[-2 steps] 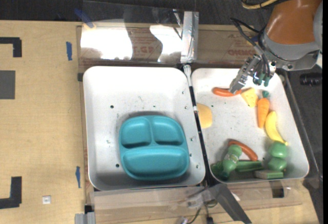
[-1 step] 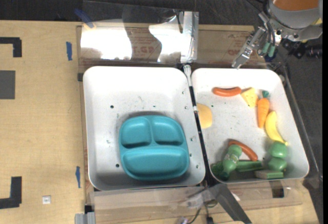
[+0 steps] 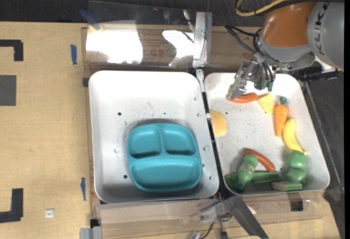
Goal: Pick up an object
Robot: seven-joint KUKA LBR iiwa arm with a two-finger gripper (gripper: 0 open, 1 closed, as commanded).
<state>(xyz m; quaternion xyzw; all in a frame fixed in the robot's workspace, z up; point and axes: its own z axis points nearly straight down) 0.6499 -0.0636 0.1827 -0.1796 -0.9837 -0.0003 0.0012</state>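
Observation:
My gripper (image 3: 247, 89) hangs low over the far part of the right bin (image 3: 240, 134), its tip right at an orange-red chili (image 3: 244, 98) that lies on the bin floor. From this angle I cannot make out whether the chili is gripped. A yellow wedge (image 3: 266, 104), an orange carrot (image 3: 280, 116) and a banana (image 3: 292, 137) lie just right of the gripper. Near the front of this bin sit another red chili (image 3: 261, 159) and green toy pieces (image 3: 247, 171).
A teal divided plate (image 3: 163, 157) rests in the left bin (image 3: 109, 101). A pale orange round piece (image 3: 218, 123) lies against the wall between the bins. A metal divider and a shiny sheet (image 3: 142, 41) stand behind the bins.

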